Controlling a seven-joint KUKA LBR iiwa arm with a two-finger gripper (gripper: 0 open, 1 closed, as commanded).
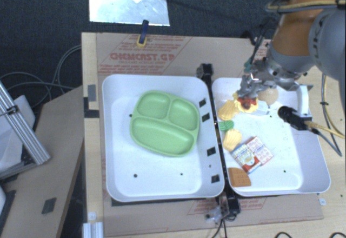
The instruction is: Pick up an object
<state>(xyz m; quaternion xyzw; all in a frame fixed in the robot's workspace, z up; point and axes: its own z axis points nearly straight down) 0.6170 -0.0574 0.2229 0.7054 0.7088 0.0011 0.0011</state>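
Note:
The right bin (pixel 303 177) holds several toy foods. At its back left a small red and yellow piece (pixel 248 104) lies beside a yellow piece (pixel 228 109) and a beige round piece (pixel 268 95). My gripper (pixel 249 90) hangs directly over the red and yellow piece, very close to it or touching; I cannot tell which. Nearer the front lie a small green piece (pixel 226 125), a yellow ridged piece (pixel 232 138), a red and white packet (pixel 252 154) and an orange-brown cracker (pixel 239 177).
The left bin (pixel 116 177) carries a green divided plate (pixel 165 122). A black divider (pixel 215 123) runs between the bins. A black fitting with a yellow cable (pixel 294 118) lies across the right bin's right side. The arm's grey and orange body (pixel 303 20) looms above the back right.

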